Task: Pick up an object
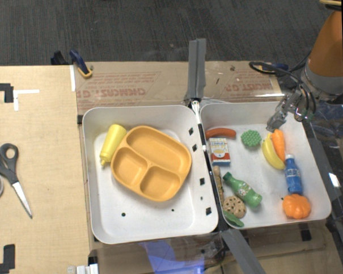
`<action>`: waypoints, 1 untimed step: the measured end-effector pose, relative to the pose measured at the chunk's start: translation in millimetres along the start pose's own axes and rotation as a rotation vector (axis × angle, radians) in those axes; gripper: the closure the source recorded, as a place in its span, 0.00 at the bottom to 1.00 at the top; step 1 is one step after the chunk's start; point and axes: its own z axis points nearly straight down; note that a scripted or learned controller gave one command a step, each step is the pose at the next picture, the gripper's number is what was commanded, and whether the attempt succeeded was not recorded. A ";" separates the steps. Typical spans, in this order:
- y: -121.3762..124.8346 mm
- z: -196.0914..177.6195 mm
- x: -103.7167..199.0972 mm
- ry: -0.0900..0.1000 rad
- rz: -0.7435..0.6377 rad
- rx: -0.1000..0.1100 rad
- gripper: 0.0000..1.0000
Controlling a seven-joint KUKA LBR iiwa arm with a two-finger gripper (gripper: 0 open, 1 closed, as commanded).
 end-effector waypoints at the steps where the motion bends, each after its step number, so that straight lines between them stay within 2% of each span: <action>1: -24.8 121.0 32.9 0.003 -0.091 0.001 1.00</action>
